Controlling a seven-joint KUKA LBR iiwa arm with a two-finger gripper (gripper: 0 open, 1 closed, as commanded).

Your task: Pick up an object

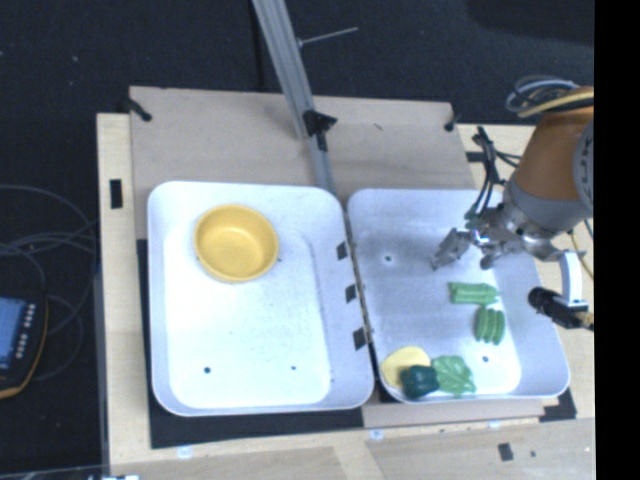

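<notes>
At far left edge: handheld pendant (18, 340), cut off by frame, screen text unreadable. Left bin (250, 368): yellow bowl (237, 242), upper left part. Right bin (400, 228): yellow piece (400, 358) partly hidden under dark green item (420, 380); light green item (455, 373) beside; two green pods (472, 292), (489, 324), identity unclear. Gripper (468, 251) above bin, fingers spread, nothing between. Arm (552, 173) cut off at right.
</notes>
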